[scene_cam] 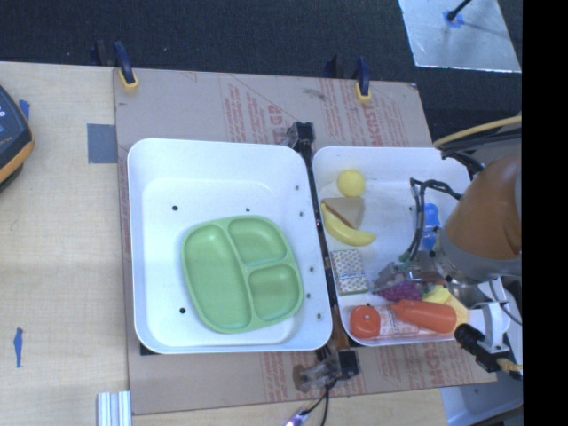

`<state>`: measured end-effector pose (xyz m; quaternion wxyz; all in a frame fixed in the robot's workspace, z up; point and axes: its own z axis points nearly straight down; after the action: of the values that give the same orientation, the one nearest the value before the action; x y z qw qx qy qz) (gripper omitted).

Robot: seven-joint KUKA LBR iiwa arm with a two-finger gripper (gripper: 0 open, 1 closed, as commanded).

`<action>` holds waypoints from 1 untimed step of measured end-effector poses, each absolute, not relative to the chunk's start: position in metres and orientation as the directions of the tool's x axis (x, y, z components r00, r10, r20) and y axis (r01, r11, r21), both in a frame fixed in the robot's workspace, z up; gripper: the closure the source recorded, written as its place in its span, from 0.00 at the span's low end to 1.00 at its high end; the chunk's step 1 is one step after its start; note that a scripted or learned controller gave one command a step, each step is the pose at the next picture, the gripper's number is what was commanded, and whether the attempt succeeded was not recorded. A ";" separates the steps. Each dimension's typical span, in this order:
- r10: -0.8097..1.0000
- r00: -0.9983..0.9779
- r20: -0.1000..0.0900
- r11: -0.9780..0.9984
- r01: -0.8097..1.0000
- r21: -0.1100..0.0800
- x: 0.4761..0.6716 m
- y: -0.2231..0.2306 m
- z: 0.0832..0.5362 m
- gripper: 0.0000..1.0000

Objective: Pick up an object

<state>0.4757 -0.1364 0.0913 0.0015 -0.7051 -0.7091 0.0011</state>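
The right bin [390, 160] holds a purple grape bunch [401, 288] near its centre, an orange carrot [424, 316] at five o'clock and a tomato [365, 321] at seven. The arm [484, 216] hangs over the bin from three o'clock, and the state of its jaws cannot be told. A green divided plate [241, 273] lies in the left bin [151, 238].

1. You look down from a single fixed camera above the bench [62, 238], tilted at a slant, not straight overhead.
2. The left bin [146, 238] and right bin [390, 162] lie side by side across the middle of your view, both whole, seen from moderately far.
3. Dark floor runs along the top edge.
4. The arm [488, 211] enters from your right.
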 end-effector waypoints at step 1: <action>1.000 -0.008 -0.005 0.008 1.000 0.010 0.480 -0.138 0.104 1.00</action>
<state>0.4802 -0.1380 0.1041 -0.0052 -0.7042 -0.7100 -0.0019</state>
